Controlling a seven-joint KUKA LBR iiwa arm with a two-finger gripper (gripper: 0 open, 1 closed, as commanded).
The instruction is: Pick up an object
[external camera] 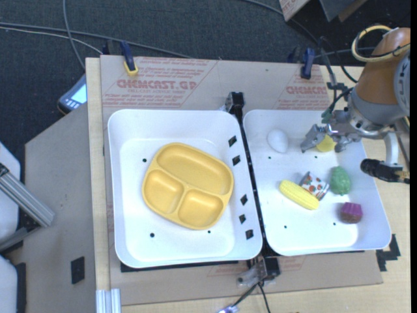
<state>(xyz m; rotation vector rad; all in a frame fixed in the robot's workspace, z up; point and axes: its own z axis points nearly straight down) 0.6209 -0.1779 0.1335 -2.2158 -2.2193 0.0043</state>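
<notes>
Partly hidden beneath the two-finger metal gripper (324, 139), spread apart: small yellow object (325, 145), shape unclear, between fingertips.

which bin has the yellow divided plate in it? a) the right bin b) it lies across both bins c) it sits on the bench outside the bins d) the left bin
d: the yellow divided plate lies alone inside the left bin, while the right bin holds the small items such as the corn cob and the white egg.
</notes>
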